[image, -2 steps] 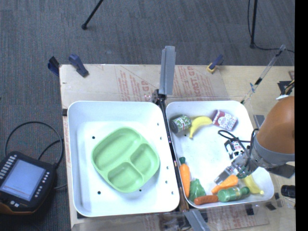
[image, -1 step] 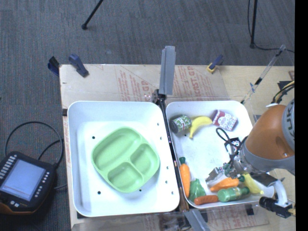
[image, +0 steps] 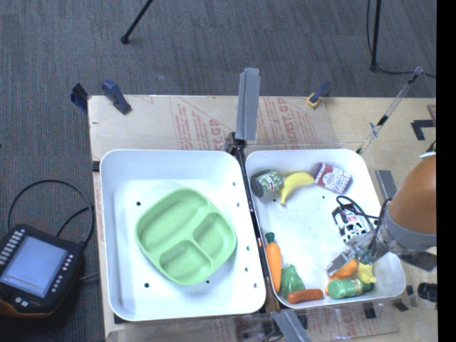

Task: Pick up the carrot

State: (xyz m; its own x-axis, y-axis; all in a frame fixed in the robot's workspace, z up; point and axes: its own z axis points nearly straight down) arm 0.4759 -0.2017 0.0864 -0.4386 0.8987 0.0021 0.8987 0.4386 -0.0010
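Grey carpet surrounds a wooden bench (image: 206,123) bearing 2 shallow white bins side by side. Reaching in from the right, the grey arm with its orange band sets the gripper (image: 350,257) low in the right bin (image: 311,212), near its right front corner, over a small orange piece (image: 347,268) and a green and yellow toy (image: 350,286); whether it is wide, narrow or holding anything cannot be told. Westward across bare white floor lies the carrot (image: 273,260), hard against the bin's left wall, long axis running front to back, green top toward the rear. Just beside its front end sit a green vegetable (image: 290,280) and a second orange vegetable (image: 306,296). Rearward rest a can (image: 266,183), banana (image: 296,184) and red packet (image: 333,177). In the left bin (image: 114,191) lies a green divided plate (image: 187,235).
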